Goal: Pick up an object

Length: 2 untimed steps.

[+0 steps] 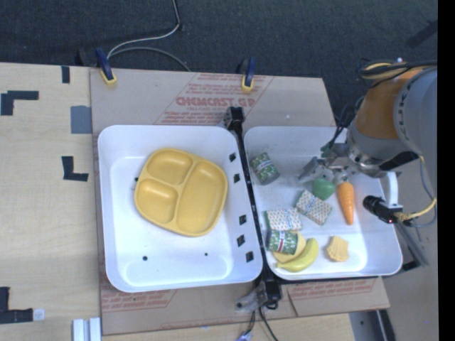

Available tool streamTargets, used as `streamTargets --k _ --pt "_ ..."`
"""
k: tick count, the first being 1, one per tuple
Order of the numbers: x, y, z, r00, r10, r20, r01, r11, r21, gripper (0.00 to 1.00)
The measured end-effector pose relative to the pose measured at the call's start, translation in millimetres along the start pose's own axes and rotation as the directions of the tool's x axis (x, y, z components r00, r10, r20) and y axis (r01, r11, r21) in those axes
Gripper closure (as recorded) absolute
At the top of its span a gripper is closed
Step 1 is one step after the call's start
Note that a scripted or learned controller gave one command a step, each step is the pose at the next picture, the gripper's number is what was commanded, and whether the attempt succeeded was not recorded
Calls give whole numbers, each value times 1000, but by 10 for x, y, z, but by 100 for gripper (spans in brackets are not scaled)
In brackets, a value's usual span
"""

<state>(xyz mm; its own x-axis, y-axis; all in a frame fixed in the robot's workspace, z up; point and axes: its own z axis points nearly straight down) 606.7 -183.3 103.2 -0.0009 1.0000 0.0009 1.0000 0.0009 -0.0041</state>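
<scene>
Reaching gripper (323,175): metal fingers spread, above small green round object (324,188)
Neighbour: tapered orange carrot (346,202)
Surface: smooth shallow white bin (370,261)

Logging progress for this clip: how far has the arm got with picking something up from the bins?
Done: the gripper has reached the right bin and sits low over a green object beside the carrot. In hand: nothing visibly between the fingers; the green object lies on the bin floor. Left: closing on an item and lifting it. The yellow plate sits in the left bin.
</scene>
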Motion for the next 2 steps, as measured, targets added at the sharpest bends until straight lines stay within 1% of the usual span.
streamTargets --k 1,2 --pt "-403 621 -629 1000 -1 3 1 1000 -7 0" --pt "-192 225 162 1000 -1 2 1 1000 -6 0"
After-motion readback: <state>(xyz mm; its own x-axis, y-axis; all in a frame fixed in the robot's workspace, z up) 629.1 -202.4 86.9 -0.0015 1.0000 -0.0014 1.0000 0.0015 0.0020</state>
